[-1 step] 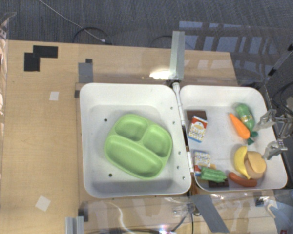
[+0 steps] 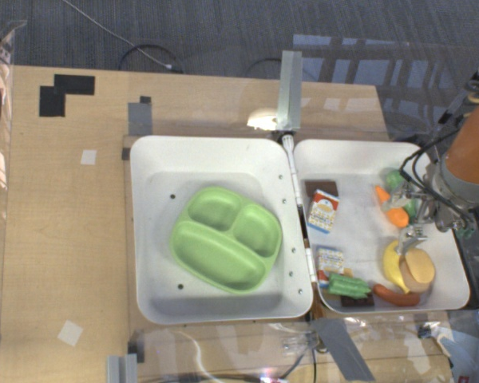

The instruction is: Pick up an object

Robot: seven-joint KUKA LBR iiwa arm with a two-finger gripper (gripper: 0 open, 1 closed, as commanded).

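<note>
- Green divided plate (image 2: 226, 238): three compartments, lying alone in the middle of the left bin (image 2: 148, 214).
- Right bin (image 2: 347, 162), near-left corner: small printed carton (image 2: 330, 259), green toy vegetable (image 2: 350, 285) and dark flat block (image 2: 356, 300), all crowded together.
- Right bin, left wall: white, red and blue milk-style carton (image 2: 323, 211) lying just beside a brown block (image 2: 324, 187).
- Right bin, near-right corner: yellow banana (image 2: 392, 265) touching a tan round piece (image 2: 419, 269); red-brown sausage-like toy (image 2: 397, 296) along the near edge below them.
- Right bin, right side: orange toy (image 2: 395, 215) and a green toy (image 2: 393, 179) close to the arm.
- Gripper (image 2: 416, 234): low over the right side of the right bin, between the orange toy and the banana. Whether it is spread or pressed together cannot be told; no item is visibly held.
- Risk, judged: candidate objects sit packed near the bin wall, so a descent could land on two items, nudge the banana aside, or close on nothing. The rounded toys may slip out during lift.
</note>
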